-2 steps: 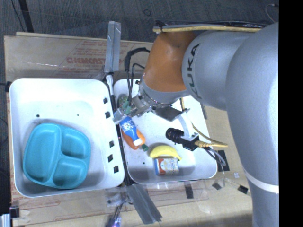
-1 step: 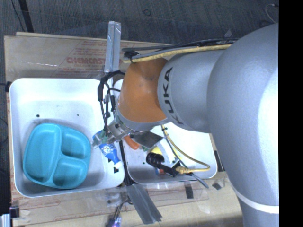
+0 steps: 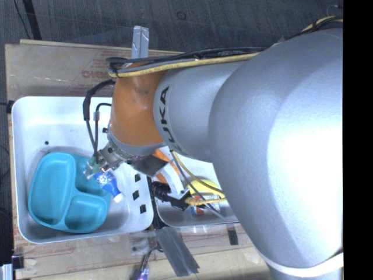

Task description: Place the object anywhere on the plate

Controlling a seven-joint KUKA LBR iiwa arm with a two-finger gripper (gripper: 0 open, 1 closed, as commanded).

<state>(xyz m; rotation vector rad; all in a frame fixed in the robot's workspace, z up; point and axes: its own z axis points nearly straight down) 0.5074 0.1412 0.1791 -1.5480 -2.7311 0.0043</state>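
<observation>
Gripper [image 3: 100, 167] down low in the left bin [image 3: 35, 112], right at the near edge of the blue divided plate [image 3: 65, 194], and whether it is wide or narrow I cannot tell from up here. Just below it sits a small blue-and-white object [image 3: 109, 184], touching the plate's rim; held or merely lying there, hard to say. To do this well, I'd judge: carry it further left over a compartment, lower gently, release only once it's clear of the rim so it doesn't tip off.
</observation>
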